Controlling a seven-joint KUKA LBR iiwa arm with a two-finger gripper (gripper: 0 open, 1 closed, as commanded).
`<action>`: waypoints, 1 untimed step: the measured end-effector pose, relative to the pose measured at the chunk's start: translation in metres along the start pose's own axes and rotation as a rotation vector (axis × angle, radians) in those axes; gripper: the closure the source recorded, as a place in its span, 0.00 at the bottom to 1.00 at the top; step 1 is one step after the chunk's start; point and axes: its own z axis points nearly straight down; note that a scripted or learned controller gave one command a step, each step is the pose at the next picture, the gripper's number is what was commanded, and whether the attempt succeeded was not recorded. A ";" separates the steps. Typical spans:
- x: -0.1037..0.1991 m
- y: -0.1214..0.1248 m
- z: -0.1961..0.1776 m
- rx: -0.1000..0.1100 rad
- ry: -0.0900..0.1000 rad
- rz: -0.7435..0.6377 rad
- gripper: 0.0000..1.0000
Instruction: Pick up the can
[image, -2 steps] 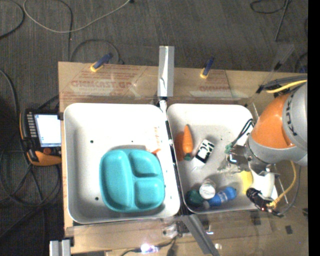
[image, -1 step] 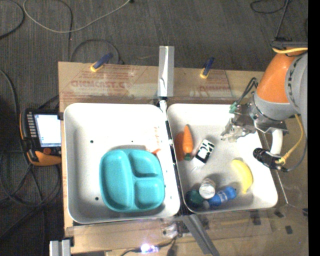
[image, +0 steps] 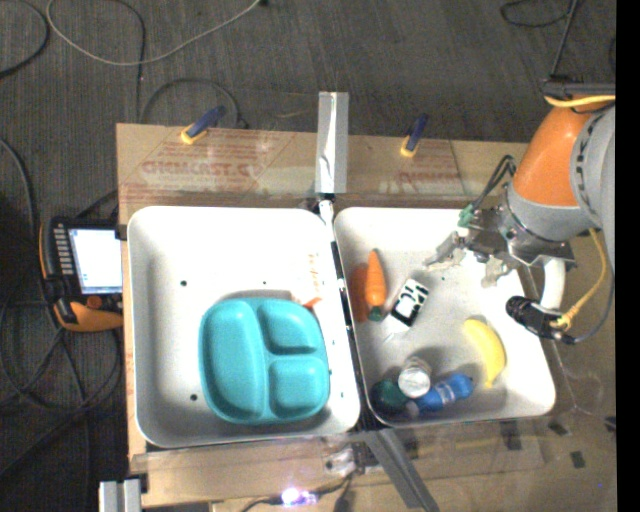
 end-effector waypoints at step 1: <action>0.037 -0.014 0.013 0.001 0.001 0.034 0.00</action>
